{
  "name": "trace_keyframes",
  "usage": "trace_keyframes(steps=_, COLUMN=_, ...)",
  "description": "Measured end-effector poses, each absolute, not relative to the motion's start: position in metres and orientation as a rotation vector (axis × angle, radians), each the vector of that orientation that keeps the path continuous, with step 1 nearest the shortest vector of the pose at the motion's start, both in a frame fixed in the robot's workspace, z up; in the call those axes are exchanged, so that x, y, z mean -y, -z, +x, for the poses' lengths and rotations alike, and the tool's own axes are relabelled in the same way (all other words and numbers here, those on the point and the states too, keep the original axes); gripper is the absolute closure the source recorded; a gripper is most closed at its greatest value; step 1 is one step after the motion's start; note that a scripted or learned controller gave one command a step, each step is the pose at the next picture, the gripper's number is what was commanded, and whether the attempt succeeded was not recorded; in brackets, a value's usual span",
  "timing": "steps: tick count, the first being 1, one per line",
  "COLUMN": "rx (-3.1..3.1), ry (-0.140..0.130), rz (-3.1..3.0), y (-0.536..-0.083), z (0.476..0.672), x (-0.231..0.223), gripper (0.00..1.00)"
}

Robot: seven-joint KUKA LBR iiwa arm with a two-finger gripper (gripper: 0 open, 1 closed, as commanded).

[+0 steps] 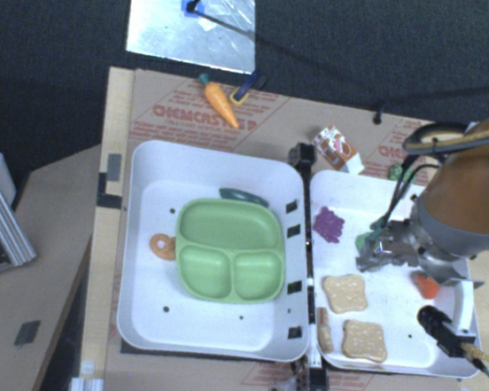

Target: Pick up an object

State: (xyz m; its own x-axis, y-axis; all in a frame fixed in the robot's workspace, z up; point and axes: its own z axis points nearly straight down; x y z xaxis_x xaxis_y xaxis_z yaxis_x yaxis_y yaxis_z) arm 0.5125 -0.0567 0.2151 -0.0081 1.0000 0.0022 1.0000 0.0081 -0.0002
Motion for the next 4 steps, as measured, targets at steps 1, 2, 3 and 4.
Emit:
trace_keyframes(steps=1, rx=2.231, ry=0.003, rz=-2.210, y=-0.219, z=0.500, x=0.014, gripper=1.00)
trace_keyframes(steps=2, rx=2.230, ry=0.004, rz=-2.215, y=-0.234, z=0.504, x=0.002, gripper=1.00)
trace_keyframes(steps=3, rx=2.223, ry=-0.001, rz=-2.219, y=-0.214, z=0.504, x=0.002, gripper=1.00)
trace_keyframes(steps=4, rx=2.223, ry=0.001, rz=-2.220, y=-0.217, z=0.494, x=0.005, gripper=1.00)
